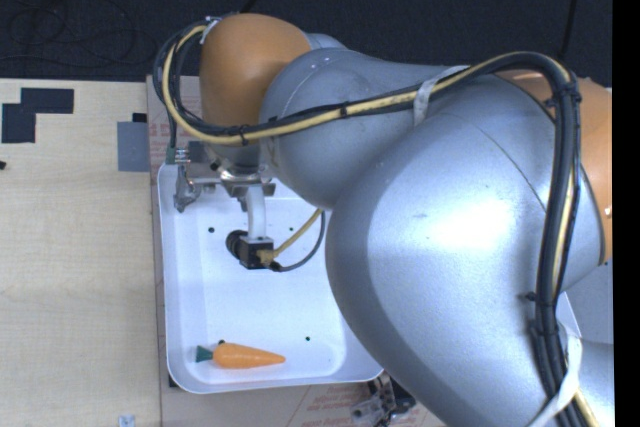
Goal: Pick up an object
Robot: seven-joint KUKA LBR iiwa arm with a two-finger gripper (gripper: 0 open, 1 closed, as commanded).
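Observation:
An orange toy carrot (248,356) with a green top lies on its side near the front edge of the white bin (190,295), its green end pointing left. My gripper (215,187) hangs over the far left corner of this bin, well behind the carrot and apart from it. Nothing shows in its grasp. The grey arm with its orange band (250,65) reaches in from the right and hides the right part of the bin.
A pale wooden bench top (70,265) lies left of the bin, with black (35,110) and grey (131,145) patches at its far side. The arm's bulk (470,245) covers everything to the right.

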